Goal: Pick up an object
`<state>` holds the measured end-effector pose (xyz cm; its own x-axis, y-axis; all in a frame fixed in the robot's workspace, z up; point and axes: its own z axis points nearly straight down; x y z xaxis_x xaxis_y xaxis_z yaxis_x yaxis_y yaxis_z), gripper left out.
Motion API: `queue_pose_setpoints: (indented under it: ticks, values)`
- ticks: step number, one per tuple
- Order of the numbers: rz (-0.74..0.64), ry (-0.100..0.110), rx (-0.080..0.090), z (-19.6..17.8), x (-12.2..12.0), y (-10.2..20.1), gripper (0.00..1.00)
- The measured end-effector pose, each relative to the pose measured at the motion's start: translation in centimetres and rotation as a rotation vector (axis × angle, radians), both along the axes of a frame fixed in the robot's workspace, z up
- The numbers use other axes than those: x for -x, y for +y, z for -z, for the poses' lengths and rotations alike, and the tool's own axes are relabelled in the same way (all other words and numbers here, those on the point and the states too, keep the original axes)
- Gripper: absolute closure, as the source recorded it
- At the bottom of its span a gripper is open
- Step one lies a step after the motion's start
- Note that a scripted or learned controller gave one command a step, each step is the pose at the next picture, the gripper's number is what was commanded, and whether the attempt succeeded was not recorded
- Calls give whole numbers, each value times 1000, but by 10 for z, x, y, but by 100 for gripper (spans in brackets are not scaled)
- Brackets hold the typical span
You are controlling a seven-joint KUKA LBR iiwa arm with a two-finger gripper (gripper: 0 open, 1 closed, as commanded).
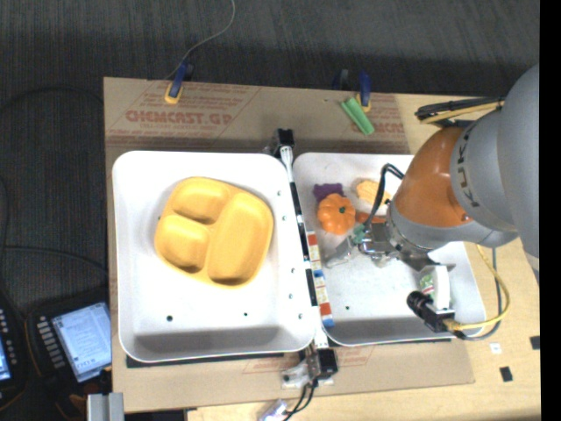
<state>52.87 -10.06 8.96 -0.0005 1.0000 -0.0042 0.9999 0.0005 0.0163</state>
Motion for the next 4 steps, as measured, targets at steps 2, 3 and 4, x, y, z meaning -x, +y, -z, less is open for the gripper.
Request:
queue_pose_setpoints:
  ticks: [2,3,4]
  values:
    - [1,0,0,-10,0,-1,0]
    - [1,-2,2,0,39,4,0]
    - [2,14,-2,-1,31,5,0]
